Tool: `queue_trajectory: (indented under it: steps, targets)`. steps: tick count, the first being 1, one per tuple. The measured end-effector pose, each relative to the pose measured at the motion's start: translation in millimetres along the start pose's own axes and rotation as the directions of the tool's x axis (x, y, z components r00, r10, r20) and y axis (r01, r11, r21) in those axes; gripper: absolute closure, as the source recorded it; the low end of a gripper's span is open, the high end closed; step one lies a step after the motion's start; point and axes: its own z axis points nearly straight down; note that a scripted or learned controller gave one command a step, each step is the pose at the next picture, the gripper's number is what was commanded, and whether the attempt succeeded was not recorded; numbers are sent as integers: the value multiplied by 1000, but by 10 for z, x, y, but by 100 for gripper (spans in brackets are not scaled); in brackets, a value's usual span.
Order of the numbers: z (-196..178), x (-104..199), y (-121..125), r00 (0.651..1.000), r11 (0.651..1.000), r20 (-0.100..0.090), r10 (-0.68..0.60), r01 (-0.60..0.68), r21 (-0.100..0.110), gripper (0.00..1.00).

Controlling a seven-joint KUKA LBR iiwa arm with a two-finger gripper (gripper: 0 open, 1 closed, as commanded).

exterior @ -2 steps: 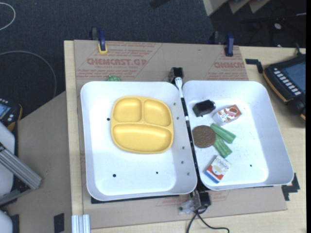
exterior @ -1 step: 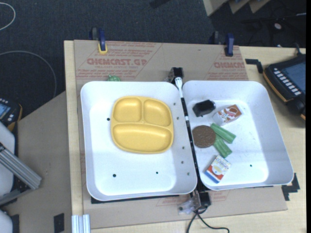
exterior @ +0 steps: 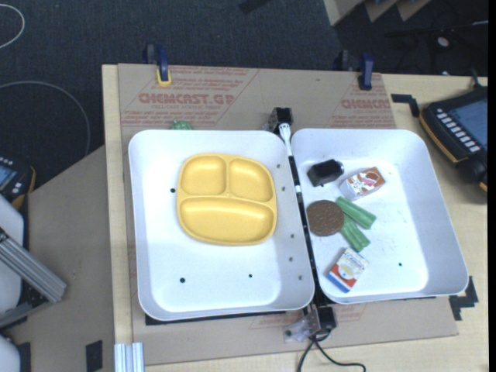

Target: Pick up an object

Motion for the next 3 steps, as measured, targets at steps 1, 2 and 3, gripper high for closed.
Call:
queue_trajectory:
  steps: [1, 2, 3]
  targets:
    - [1202, 29, -28, 1000, 1000, -13, 2, -1, 29, 100]
    - [82, 20, -1, 1000, 1000, -2, -1, 1, 3, 100]
    - [1220, 28, -28, 1000, 1000, -13, 2, -2, 28, 100]
